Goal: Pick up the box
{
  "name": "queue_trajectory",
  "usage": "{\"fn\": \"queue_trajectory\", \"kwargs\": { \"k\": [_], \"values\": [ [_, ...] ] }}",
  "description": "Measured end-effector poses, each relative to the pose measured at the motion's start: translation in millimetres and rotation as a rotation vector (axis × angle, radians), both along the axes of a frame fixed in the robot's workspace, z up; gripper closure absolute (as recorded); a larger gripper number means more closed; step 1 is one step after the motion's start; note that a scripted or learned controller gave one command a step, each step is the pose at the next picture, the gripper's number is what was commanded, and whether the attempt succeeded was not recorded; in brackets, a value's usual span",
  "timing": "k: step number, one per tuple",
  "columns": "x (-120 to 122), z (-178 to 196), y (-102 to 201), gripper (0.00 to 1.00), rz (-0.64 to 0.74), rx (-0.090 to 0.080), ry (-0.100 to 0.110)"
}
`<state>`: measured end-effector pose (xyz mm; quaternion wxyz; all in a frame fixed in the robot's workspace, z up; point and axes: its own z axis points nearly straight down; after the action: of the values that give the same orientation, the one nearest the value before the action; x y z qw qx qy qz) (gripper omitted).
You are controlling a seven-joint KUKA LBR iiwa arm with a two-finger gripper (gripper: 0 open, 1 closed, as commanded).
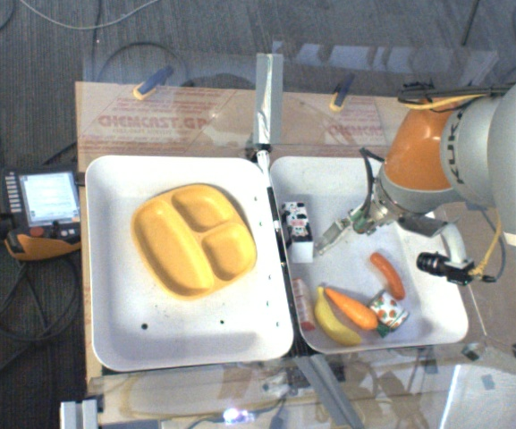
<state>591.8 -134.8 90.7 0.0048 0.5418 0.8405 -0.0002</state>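
Observation:
The box (296, 222) is small, white with black print. It lies in the right bin (329, 179) against the bin's left wall, about halfway down. My gripper (329, 237) reaches in from the right on the grey arm with the orange band and points down and to the left. Its tip is just right of the box's lower end, close beside it, and nothing shows in its grasp. I cannot tell whether the tip touches the box.
A red sausage (387, 275), a carrot (351, 308), a banana (332, 323) and a small printed can (388, 312) lie in the right bin's front part. A yellow divided plate (195, 238) sits in the left bin (114, 329). A pendant (41, 202) lies left of the bench.

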Motion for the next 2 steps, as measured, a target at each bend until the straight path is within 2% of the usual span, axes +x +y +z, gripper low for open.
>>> {"fn": "queue_trajectory", "kwargs": {
  "k": [1, 2],
  "values": [
    [75, -2, -8, 0.0, -0.033, 0.003, 0.002],
    [-25, 0, -49, 0.0, -0.121, 0.002, -0.002]
  ]
}}
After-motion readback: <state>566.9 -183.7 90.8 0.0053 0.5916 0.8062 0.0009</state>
